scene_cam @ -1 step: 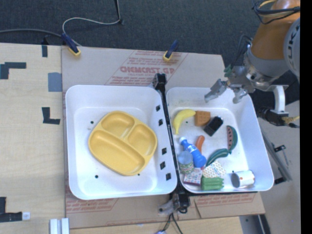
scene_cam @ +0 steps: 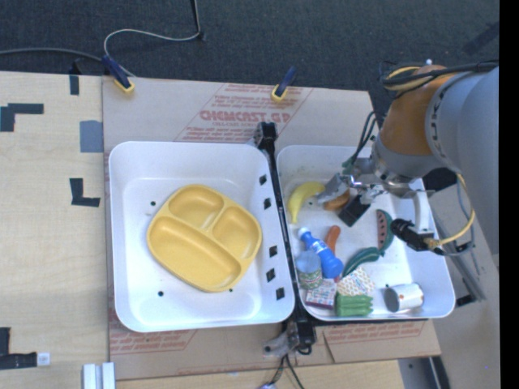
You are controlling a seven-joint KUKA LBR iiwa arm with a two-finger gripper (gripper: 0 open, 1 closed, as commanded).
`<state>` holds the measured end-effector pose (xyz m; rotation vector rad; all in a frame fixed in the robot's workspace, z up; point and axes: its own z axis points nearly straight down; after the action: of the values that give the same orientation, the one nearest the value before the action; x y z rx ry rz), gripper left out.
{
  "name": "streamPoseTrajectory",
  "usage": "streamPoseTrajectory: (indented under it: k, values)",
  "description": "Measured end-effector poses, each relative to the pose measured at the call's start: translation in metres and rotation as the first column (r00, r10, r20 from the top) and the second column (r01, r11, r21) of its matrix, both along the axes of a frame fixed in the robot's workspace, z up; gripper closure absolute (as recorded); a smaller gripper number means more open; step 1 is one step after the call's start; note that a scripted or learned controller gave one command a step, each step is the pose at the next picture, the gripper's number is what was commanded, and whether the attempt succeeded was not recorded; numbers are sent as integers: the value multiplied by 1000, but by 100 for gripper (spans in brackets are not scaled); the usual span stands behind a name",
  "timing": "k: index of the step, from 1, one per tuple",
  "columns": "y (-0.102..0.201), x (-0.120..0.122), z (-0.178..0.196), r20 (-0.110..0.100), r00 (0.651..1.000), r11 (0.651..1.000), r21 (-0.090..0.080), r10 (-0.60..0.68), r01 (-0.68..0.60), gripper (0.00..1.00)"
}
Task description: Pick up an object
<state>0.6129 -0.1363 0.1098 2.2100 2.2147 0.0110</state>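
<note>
we see a dark carpet floor (scene_cam: pixel 243 23) | a brown cardboard sheet (scene_cam: pixel 235 116) | a light wood bench (scene_cam: pixel 49 241)

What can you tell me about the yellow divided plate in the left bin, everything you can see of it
The yellow divided plate looks like smooth moulded plastic, rounded at the corners, with raised ridges splitting it into three compartments: one long section along its lower left side and two smaller ones toward the upper right. It lies flat and right side up, turned at an angle to the walls of the left bin, near the middle of the floor. Nothing rests in it, and it touches nothing except the floor beneath.
</note>
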Motion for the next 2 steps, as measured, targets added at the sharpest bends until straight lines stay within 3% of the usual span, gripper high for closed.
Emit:
streamPoseTrajectory:
  k: [1, 2]
  values:
    - [1, 11, -6, 13, 1000, 1000, -6, 1, -1, 0]
    - [1, 11, 4, 15, 1000, 1000, -7, 1, -1, 100]
